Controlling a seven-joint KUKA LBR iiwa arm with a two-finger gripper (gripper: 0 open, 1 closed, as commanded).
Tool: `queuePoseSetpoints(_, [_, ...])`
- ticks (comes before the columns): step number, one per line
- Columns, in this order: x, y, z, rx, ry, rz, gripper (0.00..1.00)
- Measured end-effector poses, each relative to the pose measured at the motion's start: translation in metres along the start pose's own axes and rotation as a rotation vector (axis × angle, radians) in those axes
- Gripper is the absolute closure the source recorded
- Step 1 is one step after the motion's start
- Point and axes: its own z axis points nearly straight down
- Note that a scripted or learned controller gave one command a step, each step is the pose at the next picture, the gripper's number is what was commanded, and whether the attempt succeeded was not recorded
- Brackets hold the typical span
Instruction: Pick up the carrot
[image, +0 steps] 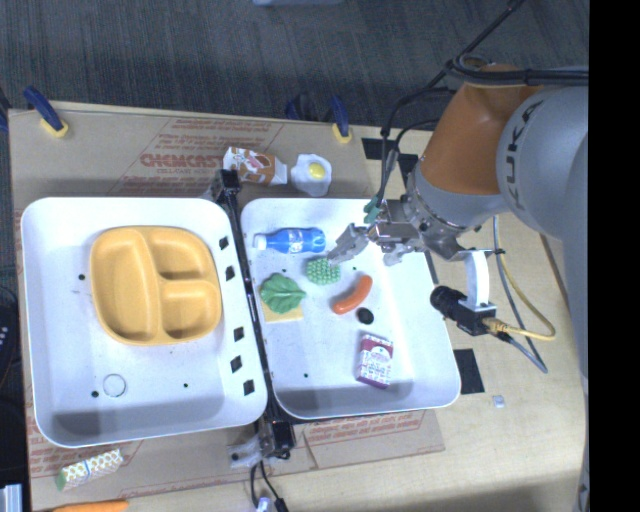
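One carrot (352, 294) mid-frame, long axis slanting lower left to upper right; gripper (368, 243) above it, fingers spread, nothing between them.

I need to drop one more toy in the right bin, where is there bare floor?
Bare floor lies in the right bin along its near-left edge, left of the purple packet. It is crowded farther back, around the carrot, green ball and blue bottle.
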Motion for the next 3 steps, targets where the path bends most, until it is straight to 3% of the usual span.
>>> queuePoseSetpoints(1, [-0.003,0.002,0.142,-0.009,-0.002,0.123,0.0])
queuePoseSetpoints(2, [-0.003,0.002,0.132,-0.008,-0.003,0.119,1.0])
queuePoseSetpoints(3, [-0.039,-0.037,0.153,0.0,0.007,0.163,1.0])
